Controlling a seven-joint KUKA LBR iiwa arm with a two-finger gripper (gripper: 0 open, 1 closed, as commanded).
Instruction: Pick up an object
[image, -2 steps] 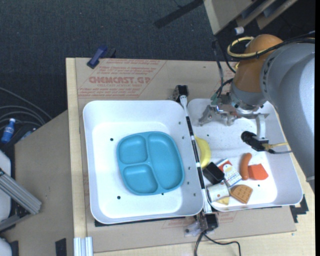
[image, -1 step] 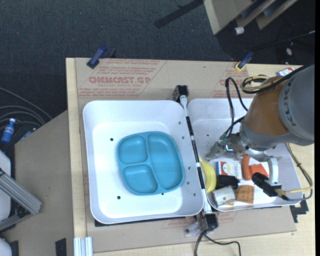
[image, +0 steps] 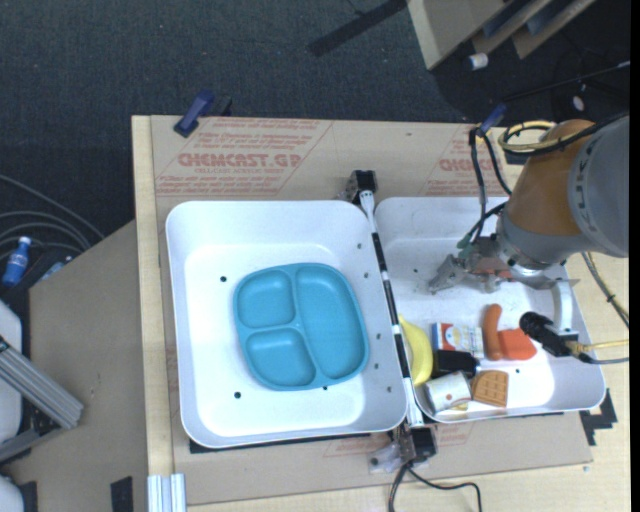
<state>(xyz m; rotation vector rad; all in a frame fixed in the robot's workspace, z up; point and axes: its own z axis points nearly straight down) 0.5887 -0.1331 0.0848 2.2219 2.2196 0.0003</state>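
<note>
grey arm (image: 585, 190) bent low, gripper (image: 452, 272) down

A brown board bench top (image: 300, 150), printed with red lettering, sits on dark carpeted floor (image: 150, 60) under even overhead light. A blue clamp (image: 194, 114) grips the bench top's far-left corner. Left of the bench top, a pale wooden panel (image: 85, 290) juts out, with black cables (image: 30, 215) looping across the floor beyond it and a blue-capped bottle (image: 17, 260) among them. A ribbed metal rail (image: 40, 380) lies near the bench top's lower-left side. Beyond its far-right corner stands beige furniture (image: 490, 30).
</note>
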